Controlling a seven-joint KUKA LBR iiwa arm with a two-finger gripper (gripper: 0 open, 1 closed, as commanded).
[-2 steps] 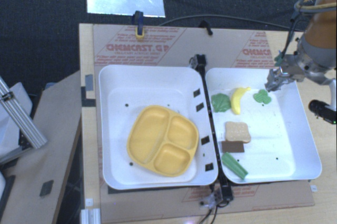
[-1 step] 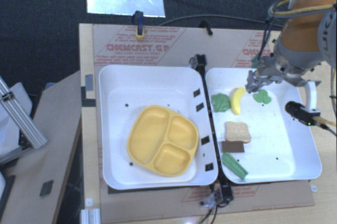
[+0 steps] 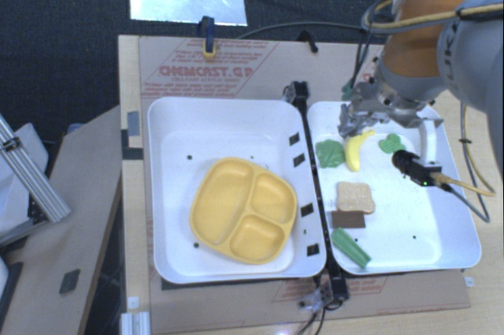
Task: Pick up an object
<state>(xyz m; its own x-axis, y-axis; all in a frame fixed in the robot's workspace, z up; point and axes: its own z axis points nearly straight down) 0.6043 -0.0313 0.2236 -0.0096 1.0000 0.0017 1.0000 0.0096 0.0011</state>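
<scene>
My gripper [image 3: 352,123] hangs over the back of the right bin [image 3: 453,247], just above the top end of a yellow banana [image 3: 354,150]. A green leafy piece [image 3: 331,154] lies to the banana's left and a smaller green piece [image 3: 390,143] to its right. Nearer the front sit a slice of toast [image 3: 355,197], a brown block [image 3: 348,219] and a green pod [image 3: 350,247]. Nothing shows between the fingers.
The left bin [image 3: 169,160] holds a yellow divided plate [image 3: 244,209]. A black clip strip [image 3: 309,168] joins the two bins. The arm's orange band [image 3: 425,14] looms over the right bin's back corner.
</scene>
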